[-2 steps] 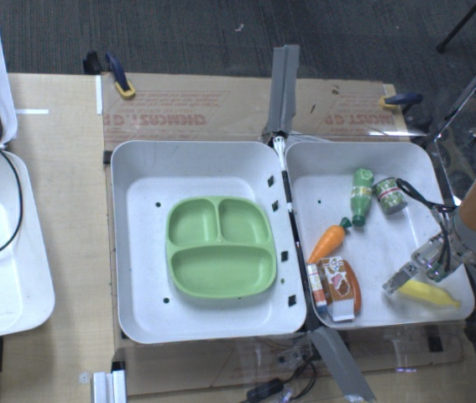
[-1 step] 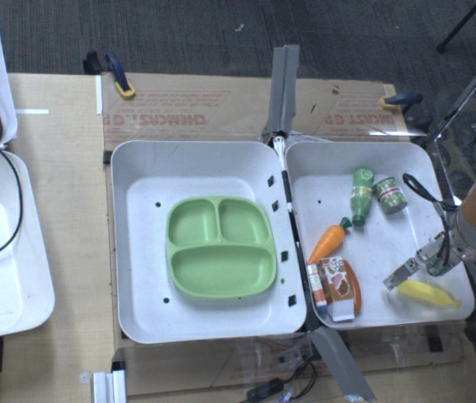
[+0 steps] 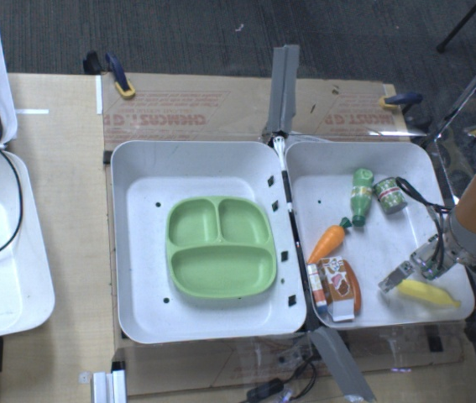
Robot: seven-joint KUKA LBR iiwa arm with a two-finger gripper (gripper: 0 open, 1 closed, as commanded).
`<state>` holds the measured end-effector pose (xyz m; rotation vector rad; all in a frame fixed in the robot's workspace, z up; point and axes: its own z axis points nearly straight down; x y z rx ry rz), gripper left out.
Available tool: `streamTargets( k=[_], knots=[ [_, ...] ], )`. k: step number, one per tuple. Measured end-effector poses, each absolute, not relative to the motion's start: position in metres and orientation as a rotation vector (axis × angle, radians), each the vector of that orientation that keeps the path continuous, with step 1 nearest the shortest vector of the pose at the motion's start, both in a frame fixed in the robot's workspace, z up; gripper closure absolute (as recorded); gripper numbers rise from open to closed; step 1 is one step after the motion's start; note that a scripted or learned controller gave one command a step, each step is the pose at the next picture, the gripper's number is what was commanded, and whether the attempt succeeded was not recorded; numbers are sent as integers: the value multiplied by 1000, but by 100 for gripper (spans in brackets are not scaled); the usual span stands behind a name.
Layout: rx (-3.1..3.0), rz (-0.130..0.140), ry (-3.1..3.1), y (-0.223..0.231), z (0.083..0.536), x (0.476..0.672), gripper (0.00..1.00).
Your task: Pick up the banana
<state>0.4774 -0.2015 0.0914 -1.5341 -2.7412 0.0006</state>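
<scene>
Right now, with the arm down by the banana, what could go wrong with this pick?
The banana lies close to the right bin's near right corner, so the end effector may hit the wall. It sits at the banana's left end, so a grasp there might slip or tip the banana. The black cable by the arm could snag.

left bin: green plate [image 3: 220,247] | right bin: carrot [image 3: 327,242], green bottle [image 3: 361,195], can [image 3: 389,196], box [image 3: 336,287]

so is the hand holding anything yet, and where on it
Cannot be told. The hand sits right at the left end of the banana in the right bin, but a grip isn't visible.
</scene>
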Motion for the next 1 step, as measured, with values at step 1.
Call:
streamTargets(
  k=[1],
  knots=[
    [-1534,0,-2743,-201,100,478,100]
  ],
)
